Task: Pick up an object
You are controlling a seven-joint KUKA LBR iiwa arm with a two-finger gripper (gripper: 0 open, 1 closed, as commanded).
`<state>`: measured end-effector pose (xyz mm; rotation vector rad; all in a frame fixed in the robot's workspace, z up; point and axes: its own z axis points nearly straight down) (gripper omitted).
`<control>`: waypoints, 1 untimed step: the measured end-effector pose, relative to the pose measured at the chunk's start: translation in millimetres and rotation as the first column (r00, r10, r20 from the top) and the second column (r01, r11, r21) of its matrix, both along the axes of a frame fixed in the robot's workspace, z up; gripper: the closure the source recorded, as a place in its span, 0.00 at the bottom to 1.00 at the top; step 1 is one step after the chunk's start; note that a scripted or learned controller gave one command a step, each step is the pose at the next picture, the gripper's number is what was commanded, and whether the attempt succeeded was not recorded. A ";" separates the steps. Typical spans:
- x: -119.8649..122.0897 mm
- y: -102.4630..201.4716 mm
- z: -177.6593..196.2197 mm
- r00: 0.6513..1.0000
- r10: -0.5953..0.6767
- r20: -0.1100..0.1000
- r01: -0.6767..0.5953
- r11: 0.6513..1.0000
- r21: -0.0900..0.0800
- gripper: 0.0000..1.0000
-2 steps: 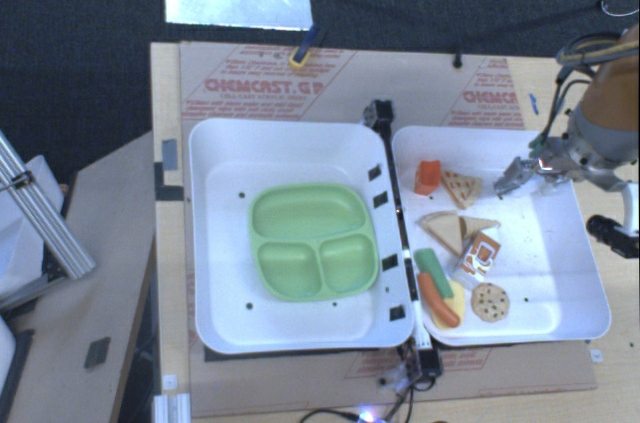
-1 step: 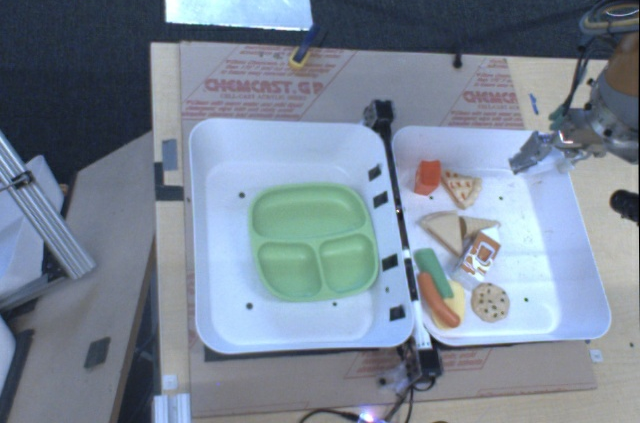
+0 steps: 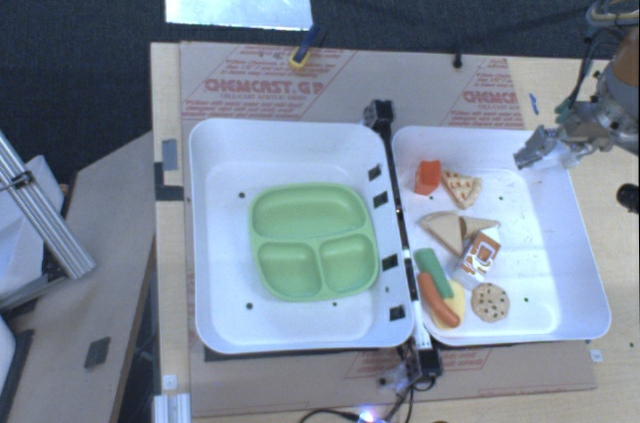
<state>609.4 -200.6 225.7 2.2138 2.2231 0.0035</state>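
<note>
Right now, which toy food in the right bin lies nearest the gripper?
The pizza slice, highest in the view beside the orange block; the gripper hovers over the bin's upper right corner.

the arm (image 3: 618, 71) is seen just beyond the far right corner of the right bin (image 3: 575, 211). its wrist body is grey and metallic, rounded, with a lighter ring along its lower edge. above that sits a patch of orange-brown band. higher up, a pale cream loop of cable or hose curls over the top, and a thin dark cable hangs down its side toward the bin corner. the gripper (image 3: 530, 154) is a small, angular, dull-grey piece that narrows to a blunt tip over the bin's far rim.
</note>
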 end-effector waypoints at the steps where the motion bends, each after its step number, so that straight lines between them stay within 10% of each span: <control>1: -5.6 55.1 10.4 1.000 0.005 -0.002 -0.005 1.000 0.003 1.00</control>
